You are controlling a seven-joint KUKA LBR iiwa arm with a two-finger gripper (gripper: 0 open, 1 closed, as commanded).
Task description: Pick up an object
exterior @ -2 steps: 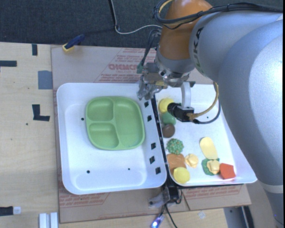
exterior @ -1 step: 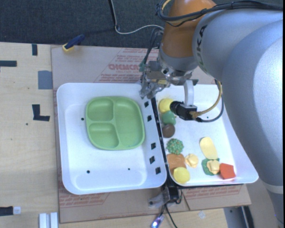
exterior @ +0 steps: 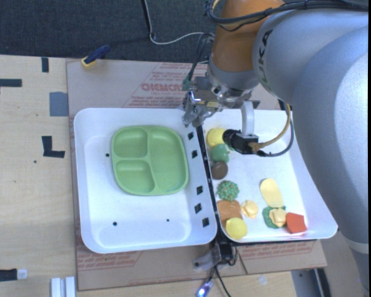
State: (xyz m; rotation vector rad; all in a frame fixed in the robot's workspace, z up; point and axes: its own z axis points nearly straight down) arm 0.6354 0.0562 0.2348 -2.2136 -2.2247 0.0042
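Gripper (exterior: 195, 117) hangs over the dividing walls between the two bins, near their far end; its metal parts blur together, so whether it's open or clenched I cannot tell, and nothing shows between its tips. At its 3 o'clock a yellow ball (exterior: 215, 135) lies partly hidden behind a black fitting (exterior: 236, 142) with a cable. Toy food fills the right bin (exterior: 309, 184) towards 5 o'clock: a green piece (exterior: 219, 153), brown ball (exterior: 219, 170), broccoli (exterior: 228, 190), yellow oval (exterior: 271, 192), orange block (exterior: 295, 223). The left bin (exterior: 89, 184) holds a green divided plate (exterior: 150, 160) at 7 o'clock. The arm's grey bulk cuts off the counter's right side
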